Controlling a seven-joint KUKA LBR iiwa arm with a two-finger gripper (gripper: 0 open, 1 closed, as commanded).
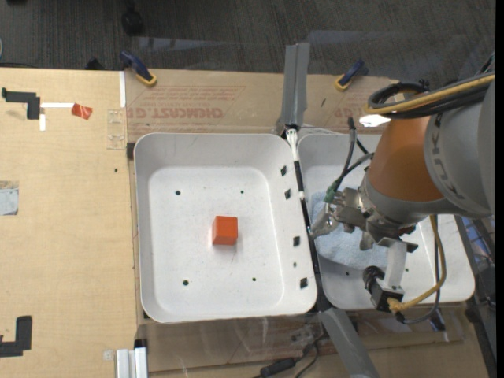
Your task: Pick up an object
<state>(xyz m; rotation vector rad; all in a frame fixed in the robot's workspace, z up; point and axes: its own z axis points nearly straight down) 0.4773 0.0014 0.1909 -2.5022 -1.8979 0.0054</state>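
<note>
An orange-red cube (pixel 225 231) rests near the middle of the left bin (pixel 157 211). A pale blue-white cloth (pixel 339 242) lies crumpled in the right bin (pixel 453 278), close to the divider. The arm's orange band and wrist hang over that right bin, and the gripper (pixel 340 219) is down over the cloth's upper part. The wrist body hides the fingers from this camera.
A grey divider bar (pixel 295 85) runs between the two bins. Cables loop around the wrist and down to the right bin's front edge. Blue-and-yellow clamps (pixel 138 68) hold the cardboard behind the bins. The wooden bench extends to the left.
</note>
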